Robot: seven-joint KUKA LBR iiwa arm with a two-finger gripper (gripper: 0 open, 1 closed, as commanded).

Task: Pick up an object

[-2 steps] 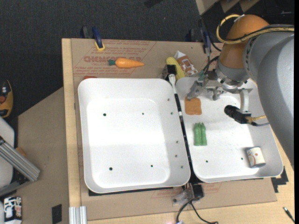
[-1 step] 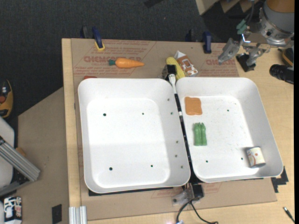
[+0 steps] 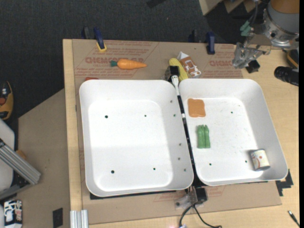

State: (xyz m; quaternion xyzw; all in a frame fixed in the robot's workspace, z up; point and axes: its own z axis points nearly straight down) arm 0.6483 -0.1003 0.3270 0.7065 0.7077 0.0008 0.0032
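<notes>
hovering: fingers [image 3: 243, 61] above r bin [image 3: 266, 127] far corner; orange block [image 3: 196, 107], green piece [image 3: 203, 137] inside.

Red lettering is printed on the cardboard sheet [image 3: 156, 56] beneath the bins, along its far edge; it appears mirrored or inverted, and no word can be made out with certainty. The small can [image 3: 259, 159] bears a label, too small to read.
</notes>
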